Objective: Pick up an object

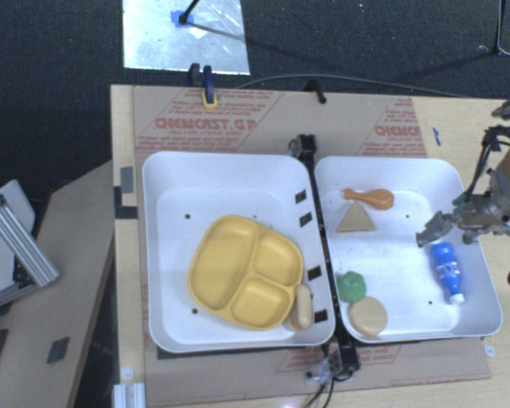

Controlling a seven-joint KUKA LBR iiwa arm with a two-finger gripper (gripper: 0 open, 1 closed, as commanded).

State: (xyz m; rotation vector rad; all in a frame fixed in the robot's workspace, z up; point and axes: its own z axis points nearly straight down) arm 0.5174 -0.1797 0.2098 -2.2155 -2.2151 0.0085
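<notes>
My gripper (452, 228) hangs over the right side of the right bin (408, 177). Its two fingers stand spread apart with nothing between them. Just below the fingers a blue bottle (447, 270) with a white cap lies on the bin floor. Further left in the same bin are an orange drumstick (368, 197), a tan wedge (355, 219), a green round piece (352, 286) and a tan disc (367, 316).
In the left bin (178, 185) lies a yellow divided plate (245, 272), with a small tan bun (301, 306) leaning at its right corner. A black divider (319, 245) runs between the bins. A clamp (206, 86) sits on the bench's far edge.
</notes>
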